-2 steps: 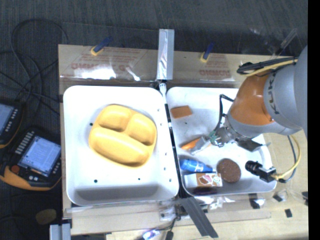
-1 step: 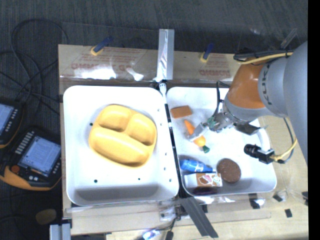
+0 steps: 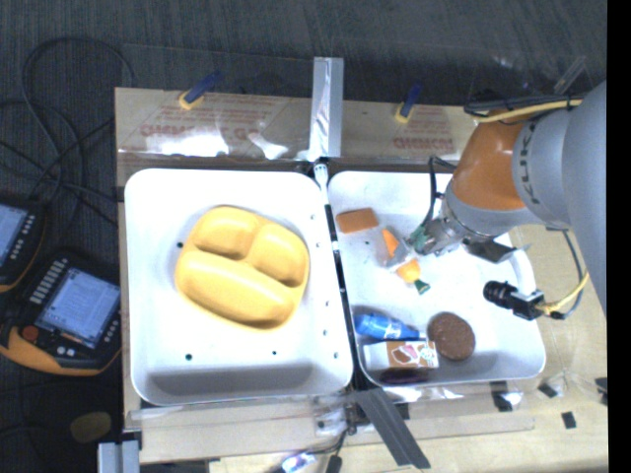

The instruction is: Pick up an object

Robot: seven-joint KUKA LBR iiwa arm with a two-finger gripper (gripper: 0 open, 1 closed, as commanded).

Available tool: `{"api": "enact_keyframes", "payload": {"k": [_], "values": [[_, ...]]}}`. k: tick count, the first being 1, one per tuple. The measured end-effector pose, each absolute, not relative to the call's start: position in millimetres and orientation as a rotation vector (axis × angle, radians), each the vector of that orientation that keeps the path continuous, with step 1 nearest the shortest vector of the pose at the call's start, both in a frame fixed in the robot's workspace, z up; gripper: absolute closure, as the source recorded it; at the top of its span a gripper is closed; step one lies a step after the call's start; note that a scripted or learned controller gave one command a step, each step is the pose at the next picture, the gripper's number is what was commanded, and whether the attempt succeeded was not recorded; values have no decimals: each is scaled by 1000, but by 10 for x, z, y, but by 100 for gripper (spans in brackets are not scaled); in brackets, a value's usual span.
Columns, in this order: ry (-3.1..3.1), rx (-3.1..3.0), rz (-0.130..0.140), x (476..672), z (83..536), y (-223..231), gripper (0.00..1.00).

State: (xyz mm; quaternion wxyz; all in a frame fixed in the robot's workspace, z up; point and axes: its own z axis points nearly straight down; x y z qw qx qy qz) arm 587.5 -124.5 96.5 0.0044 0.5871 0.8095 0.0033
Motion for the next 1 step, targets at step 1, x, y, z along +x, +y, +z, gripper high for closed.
{"api": "enact_keyframes", "payload": {"k": [1], "values": [[2605,1759,-3,6067,1815,-559,100]]}}
